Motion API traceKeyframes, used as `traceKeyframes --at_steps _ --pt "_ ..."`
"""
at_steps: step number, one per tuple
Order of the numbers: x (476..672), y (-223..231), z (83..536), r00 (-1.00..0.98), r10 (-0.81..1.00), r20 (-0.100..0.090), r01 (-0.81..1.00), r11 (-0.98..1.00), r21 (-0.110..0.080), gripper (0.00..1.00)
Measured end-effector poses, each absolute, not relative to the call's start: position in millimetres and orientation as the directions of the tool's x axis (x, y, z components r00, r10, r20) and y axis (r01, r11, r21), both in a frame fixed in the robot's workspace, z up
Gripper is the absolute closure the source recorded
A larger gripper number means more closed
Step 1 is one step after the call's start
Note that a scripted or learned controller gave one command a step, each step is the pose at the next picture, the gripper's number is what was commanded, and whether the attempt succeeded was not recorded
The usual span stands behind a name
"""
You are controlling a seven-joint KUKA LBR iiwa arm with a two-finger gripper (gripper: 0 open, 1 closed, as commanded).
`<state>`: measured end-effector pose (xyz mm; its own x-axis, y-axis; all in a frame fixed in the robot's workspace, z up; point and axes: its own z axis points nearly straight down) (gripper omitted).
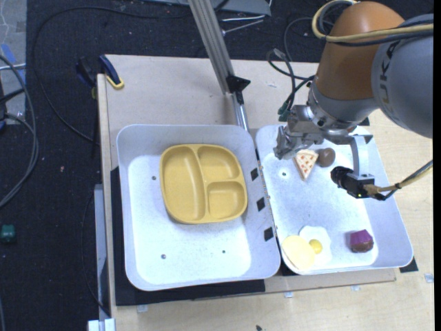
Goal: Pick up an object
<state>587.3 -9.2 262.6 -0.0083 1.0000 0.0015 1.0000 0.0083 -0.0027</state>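
Fried egg [315, 239] low; pizza slice [306, 164] beside gripper [285, 147].

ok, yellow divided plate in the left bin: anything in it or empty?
Empty. The yellow plate lies flat in the left bin, and all three compartments show bare yellow.

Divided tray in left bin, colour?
Yellow; the divided tray shows clearly in the camera view.
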Motion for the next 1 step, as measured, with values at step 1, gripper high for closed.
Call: traceKeyframes --at_steps 1 --pt "570.4 47.8 263.9 -0.009 1.000 0.002 1.000 0.009 -0.002 1.00"
